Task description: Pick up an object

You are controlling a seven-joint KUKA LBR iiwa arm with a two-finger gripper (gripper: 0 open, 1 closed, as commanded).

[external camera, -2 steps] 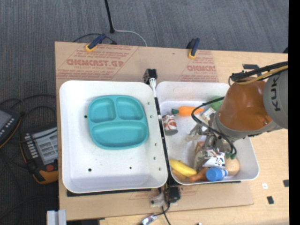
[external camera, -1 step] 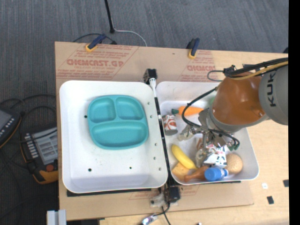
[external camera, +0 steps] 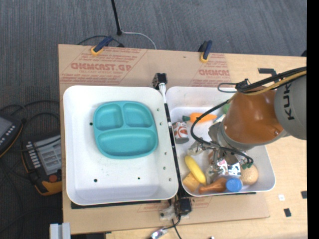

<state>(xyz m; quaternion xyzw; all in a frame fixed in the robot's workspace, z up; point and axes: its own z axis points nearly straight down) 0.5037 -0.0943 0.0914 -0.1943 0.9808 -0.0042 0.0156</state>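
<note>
Low in the right white bin (external camera: 266, 180), my gripper (external camera: 219, 164) hangs among crowded toys beside the yellow plastic banana (external camera: 195, 169); finger state I cannot tell. Neighbours may block the grasp, so it slips.

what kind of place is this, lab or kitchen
Most likely a robotics lab, not a kitchen: a robot arm reaches into a white bin of toy food such as a banana, on a board clamped over grey office carpet with loose cables.
</note>
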